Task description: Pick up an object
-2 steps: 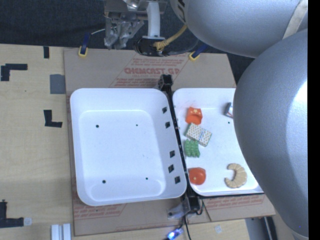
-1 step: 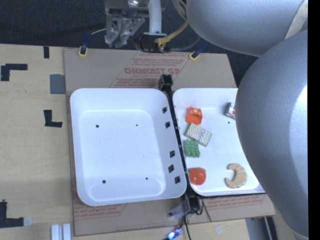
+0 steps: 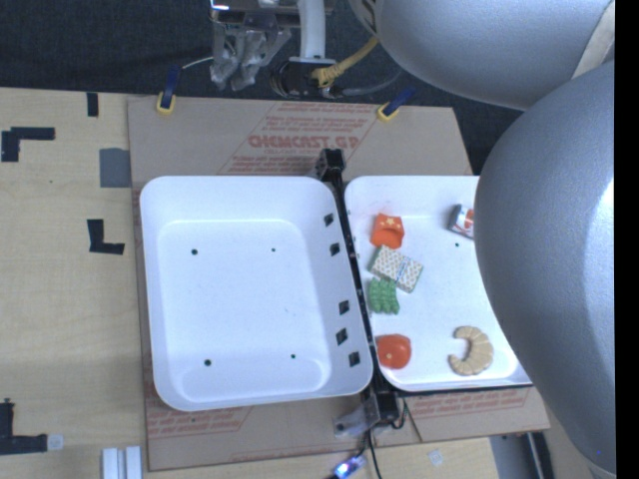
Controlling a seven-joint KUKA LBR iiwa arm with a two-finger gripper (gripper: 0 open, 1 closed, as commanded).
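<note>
Objects for picking, all lying loose in the right bin [image 3: 429,186]: an orange block [image 3: 387,231] toward the far side, a speckled pale tile [image 3: 397,267] just near of it, a green knobbly piece [image 3: 383,296] touching or almost touching that tile, a red rounded piece [image 3: 393,350] at the near edge close to the divider, and a tan croissant-shaped piece [image 3: 471,351] to its right. Also a small red-and-white item [image 3: 461,221] at the far right, partly hidden behind the arm [image 3: 559,267]. Left bin [image 3: 240,193] beside it, sharing a clipped edge down the middle. Both resting on a brown cardboard sheet [image 3: 300,138] over a wooden bench [image 3: 60,267].

Gripper [image 3: 238,68] high at the far edge, beyond the cardboard, well apart from every object. Nothing visible between its fingers; whether spread or closed, impossible to tell at this angle and blur.

Likely step: before any approach, with no target yet addressed. Next move, by judgement: travel toward the near right, over the right bin, then descend onto one piece. Croissant and red piece well separated, so probably easier; tile and green piece crowded, so more risk of a nudge or double contact.
</note>
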